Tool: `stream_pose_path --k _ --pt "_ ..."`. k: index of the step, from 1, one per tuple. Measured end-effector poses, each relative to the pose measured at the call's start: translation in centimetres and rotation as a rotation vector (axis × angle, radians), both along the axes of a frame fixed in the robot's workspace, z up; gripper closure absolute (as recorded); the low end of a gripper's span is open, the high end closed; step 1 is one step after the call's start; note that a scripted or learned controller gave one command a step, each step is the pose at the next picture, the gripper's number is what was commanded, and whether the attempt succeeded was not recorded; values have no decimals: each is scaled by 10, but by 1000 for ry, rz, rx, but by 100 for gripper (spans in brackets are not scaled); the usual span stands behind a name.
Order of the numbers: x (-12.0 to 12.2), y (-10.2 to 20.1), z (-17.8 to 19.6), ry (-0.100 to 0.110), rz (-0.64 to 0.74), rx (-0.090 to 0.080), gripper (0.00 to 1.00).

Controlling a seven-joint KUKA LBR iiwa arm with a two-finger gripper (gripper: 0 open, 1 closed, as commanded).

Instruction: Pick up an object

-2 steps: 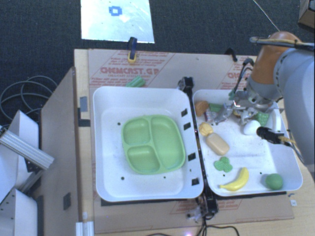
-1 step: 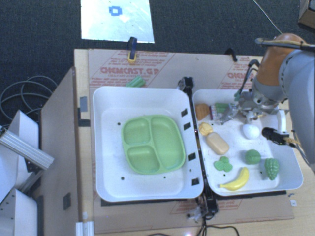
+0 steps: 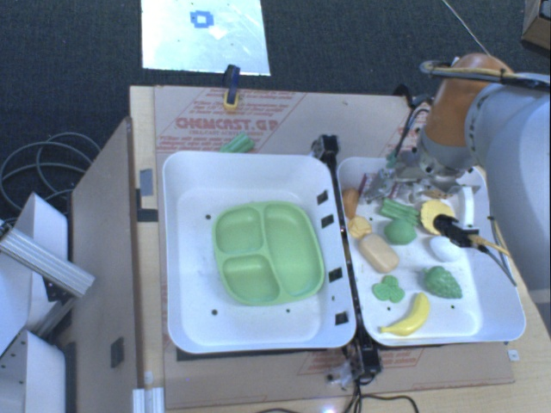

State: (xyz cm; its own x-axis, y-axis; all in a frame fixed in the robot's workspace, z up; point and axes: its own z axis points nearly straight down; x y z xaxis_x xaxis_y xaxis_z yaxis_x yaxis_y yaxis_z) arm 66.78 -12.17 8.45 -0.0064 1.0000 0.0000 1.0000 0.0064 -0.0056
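My gripper [image 3: 381, 184] hangs low over the far part of the right bin [image 3: 495, 317], just above a green stick-shaped toy [image 3: 397, 210]. Around it lie toy foods: an orange carrot [image 3: 349, 201], a small yellow piece [image 3: 359, 227], a round green piece [image 3: 400, 231], a beige bread roll [image 3: 379, 253], a yellow disc [image 3: 434, 211] and a white egg [image 3: 445, 249]. Nearer the front are a leafy green piece [image 3: 442, 282], a small broccoli [image 3: 387, 291] and a banana [image 3: 409, 317]. I see nothing lifted off the bin floor.
The left bin [image 3: 185, 231] holds a green divided plate [image 3: 267, 252]. A black hinge strip [image 3: 336, 231] runs between the bins. The grey arm with its orange band [image 3: 456, 101] covers the right bin's far right corner.
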Motion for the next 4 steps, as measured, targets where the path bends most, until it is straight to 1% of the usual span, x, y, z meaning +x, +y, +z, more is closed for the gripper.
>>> stream_pose_path --k 1,2,3,4 --pt "0 -1 11 2 2 0 100" --pt "-9 -49 1 -7 -8 -3 100" --pt "-39 -88 0 -6 -9 -1 100" --pt "-37 -84 0 -8 -4 0 0"
